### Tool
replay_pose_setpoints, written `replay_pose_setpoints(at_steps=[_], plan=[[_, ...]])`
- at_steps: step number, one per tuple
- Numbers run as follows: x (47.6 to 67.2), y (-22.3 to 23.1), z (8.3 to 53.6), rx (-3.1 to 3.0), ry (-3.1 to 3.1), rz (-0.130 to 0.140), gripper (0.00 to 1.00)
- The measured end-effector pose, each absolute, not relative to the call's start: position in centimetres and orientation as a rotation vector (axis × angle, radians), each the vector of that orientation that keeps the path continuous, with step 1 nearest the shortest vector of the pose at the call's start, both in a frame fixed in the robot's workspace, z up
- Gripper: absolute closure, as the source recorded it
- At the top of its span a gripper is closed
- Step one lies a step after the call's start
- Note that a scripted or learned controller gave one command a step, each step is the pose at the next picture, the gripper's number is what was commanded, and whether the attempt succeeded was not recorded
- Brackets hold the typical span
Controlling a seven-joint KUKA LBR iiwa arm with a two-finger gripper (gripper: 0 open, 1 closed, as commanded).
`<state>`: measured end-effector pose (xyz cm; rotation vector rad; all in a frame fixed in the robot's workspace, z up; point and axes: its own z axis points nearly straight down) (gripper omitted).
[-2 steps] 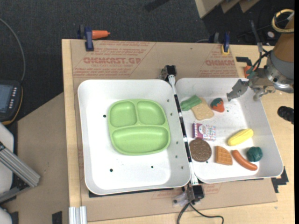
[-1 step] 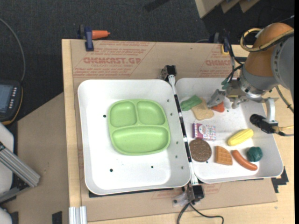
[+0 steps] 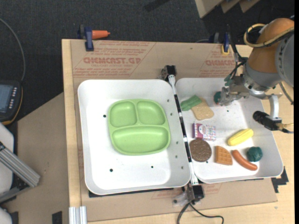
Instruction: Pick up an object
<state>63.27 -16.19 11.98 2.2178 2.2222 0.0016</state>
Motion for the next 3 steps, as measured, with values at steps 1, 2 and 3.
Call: replay_pose_setpoints(at_steps=[1,2,3], plan=[[63.2,-16.2,11.9,2.218,2.223,0.0,0.0],[66.8,-17.7,8.3,2.216,2.22,0.002,0.0],[66.8,-17.6,9.6,2.214,2.22,0.003,1.0]])
